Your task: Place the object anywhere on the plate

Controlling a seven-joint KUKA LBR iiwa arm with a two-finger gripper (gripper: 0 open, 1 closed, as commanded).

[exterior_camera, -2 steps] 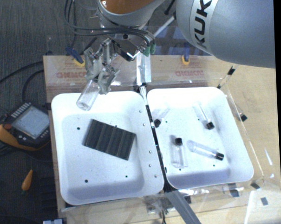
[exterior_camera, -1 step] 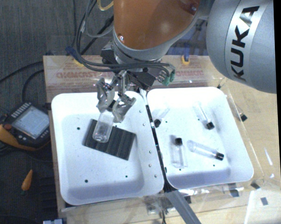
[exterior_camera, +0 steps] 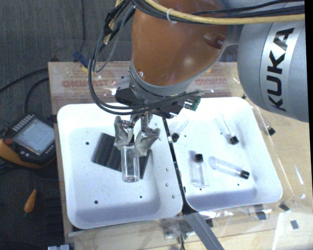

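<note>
While gripper grips it, vial hangs upright.

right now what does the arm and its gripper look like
The arm is bulky and rounded: a grey shell with KUKA in black letters, then a glossy orange band above the wrist. Black and pale yellow cables loop along it. Below sits a dark mount and a small gripper with two metallic fingers.

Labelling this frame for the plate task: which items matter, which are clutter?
In play:
gripper
clear vial between its fingers
dark plate, left bin

Lying about:
three capped vials, right bin
pendant
orange tool
</note>
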